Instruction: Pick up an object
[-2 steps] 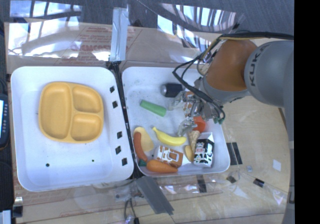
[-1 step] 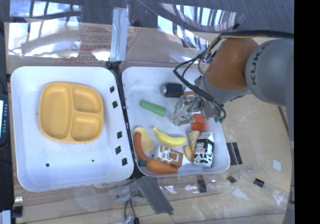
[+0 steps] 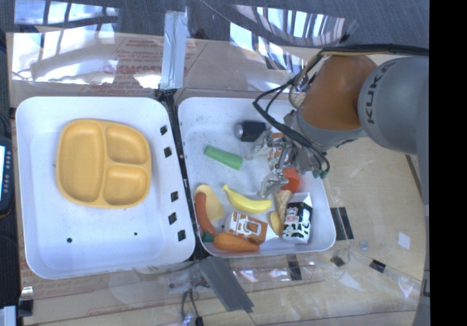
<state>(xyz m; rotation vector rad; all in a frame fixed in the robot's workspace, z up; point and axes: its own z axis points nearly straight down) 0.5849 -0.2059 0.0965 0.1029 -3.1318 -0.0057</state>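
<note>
My gripper (image 3: 276, 171) hangs low over the right side of the right bin (image 3: 211, 114), under the grey arm with its orange band (image 3: 332, 91). A small red object (image 3: 292, 178) lies right beside the gripper, and I cannot tell whether they touch. Just below lie a yellow banana (image 3: 246, 201) and a bread-like piece (image 3: 283, 205). A green cylinder (image 3: 222, 157) and a black object (image 3: 250, 129) rest to the gripper's left.
Along the right bin's near edge sit a red sausage (image 3: 203, 216), a carrot (image 3: 235, 243), a small printed box (image 3: 248, 226) and a black-and-white carton (image 3: 298, 222). The left bin (image 3: 44, 244) holds a yellow divided plate (image 3: 104, 163).
</note>
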